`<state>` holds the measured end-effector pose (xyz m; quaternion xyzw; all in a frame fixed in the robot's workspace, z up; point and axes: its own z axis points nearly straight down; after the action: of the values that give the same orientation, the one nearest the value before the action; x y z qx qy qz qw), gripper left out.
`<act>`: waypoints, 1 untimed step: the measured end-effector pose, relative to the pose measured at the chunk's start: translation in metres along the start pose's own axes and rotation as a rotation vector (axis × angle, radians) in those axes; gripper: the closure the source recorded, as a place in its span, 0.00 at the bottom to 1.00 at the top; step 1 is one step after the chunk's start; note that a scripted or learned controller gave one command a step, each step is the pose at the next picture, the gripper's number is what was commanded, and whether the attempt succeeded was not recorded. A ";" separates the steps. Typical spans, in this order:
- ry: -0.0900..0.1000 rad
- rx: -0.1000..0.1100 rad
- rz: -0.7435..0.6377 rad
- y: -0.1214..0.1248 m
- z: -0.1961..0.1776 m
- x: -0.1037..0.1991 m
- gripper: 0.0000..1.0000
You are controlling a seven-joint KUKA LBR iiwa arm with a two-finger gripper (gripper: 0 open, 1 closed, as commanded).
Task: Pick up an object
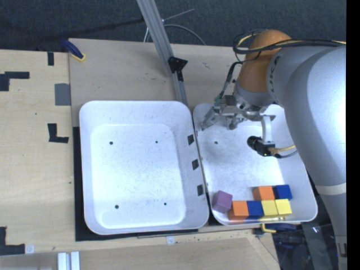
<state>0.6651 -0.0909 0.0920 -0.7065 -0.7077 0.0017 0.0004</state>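
Note:
Several small blocks lie clustered at the near end of the right bin [236,162]: a purple block [223,200], an orange block [240,208], a blue block [255,208], a yellow block [269,208], and behind them another orange block [262,193] and another blue block [282,192]. My gripper [219,121] hangs over the far left corner of the right bin, well away from the blocks. Its two fingers are spread apart, open, with nothing between them.
The left bin [135,167] sits beside the right one, their rims touching. A grey metal pole [160,35] slants across the bench behind the bins. The arm's large grey body [315,106] covers the right side of the right bin.

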 end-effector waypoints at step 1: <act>0.004 -0.008 -0.002 -0.052 -0.105 0.040 0.00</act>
<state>0.6134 -0.0503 0.1971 -0.7056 -0.7086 -0.0026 -0.0010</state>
